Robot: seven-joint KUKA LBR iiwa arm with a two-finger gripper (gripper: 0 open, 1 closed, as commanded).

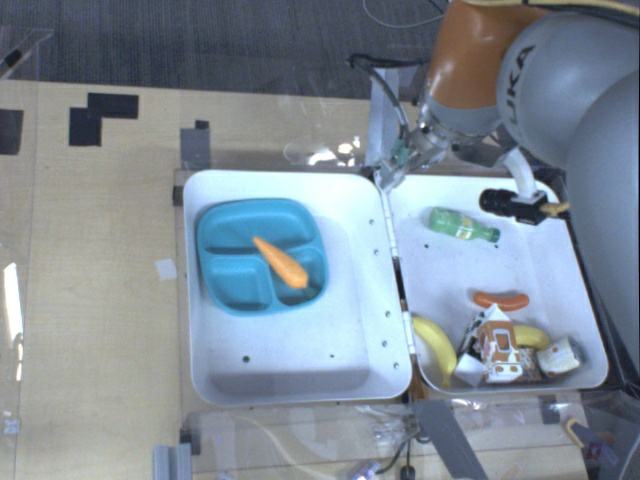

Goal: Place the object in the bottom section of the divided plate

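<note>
one orange carrot (281, 262) is lying in the blue divided plate (222, 230) inside the left bin (290, 368), straddling its divider. the right bin (520, 258) is holding one green bottle (463, 225), two bananas (436, 346) and a carton (497, 346). the pincer (392, 171) is hovering at that bin's far-left corner; i cannot tell its state.

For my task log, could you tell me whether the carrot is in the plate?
In: the carrot lies inside the blue divided plate, across its dividers.
</note>
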